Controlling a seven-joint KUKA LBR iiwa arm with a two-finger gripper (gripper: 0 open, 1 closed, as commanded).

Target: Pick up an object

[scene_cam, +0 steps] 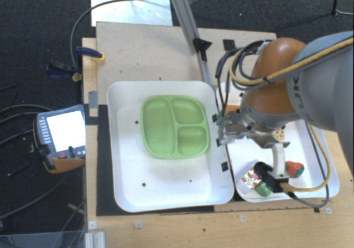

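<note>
Two shallow white bins sit side by side on the bench (144, 53), and I reach in from the right over the right bin (305, 148). My arm (323, 86), with its orange band (276, 58), covers most of that bin's far half. My gripper (258, 137) hangs below the wrist, near the bin's left wall. From this angle I cannot tell whether it is open or closed, and I see nothing held in it. Things I could pick lie in the bin's near part. A red and green piece (296, 169) lies toward the right. A small white and red patterned piece (250, 178) lies toward the left, with a green piece (263, 190) just beside it, close to the near rim. All three rest on the bin floor, nearer the camera than my gripper. The left bin (119, 147) holds a green divided plate (175, 128) lying flat in its far half. It has one long compartment on the left and two smaller ones on the right.
</note>
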